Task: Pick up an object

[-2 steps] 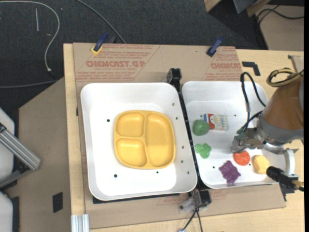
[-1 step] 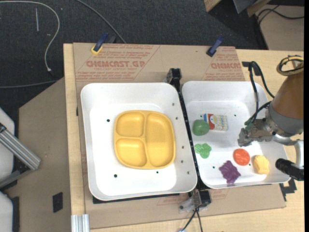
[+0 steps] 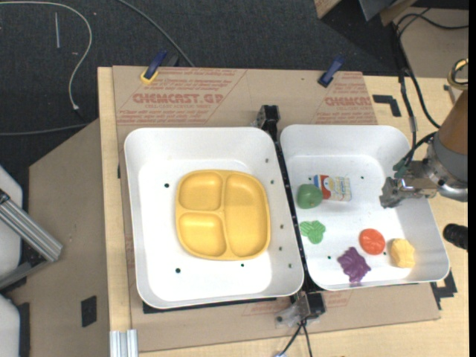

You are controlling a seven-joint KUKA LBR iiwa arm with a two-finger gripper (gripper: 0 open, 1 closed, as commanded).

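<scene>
Presumably approach step: gripper was seen above right bin (jaw state indeterminate); descent toward tomato was needed.

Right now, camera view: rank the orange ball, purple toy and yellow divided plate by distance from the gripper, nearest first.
From the gripper, over the right bin's right side:
1. Orange ball, right bin, toward its front.
2. Purple toy, right bin, front edge.
3. Yellow divided plate, middle of the left bin.

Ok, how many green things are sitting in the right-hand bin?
2. A round green toy lies near the bin's left wall, touching the small carton beside it; a leafy green toy lies just below it. Nothing seems hidden, though the arm covers the bin's right edge.
</scene>
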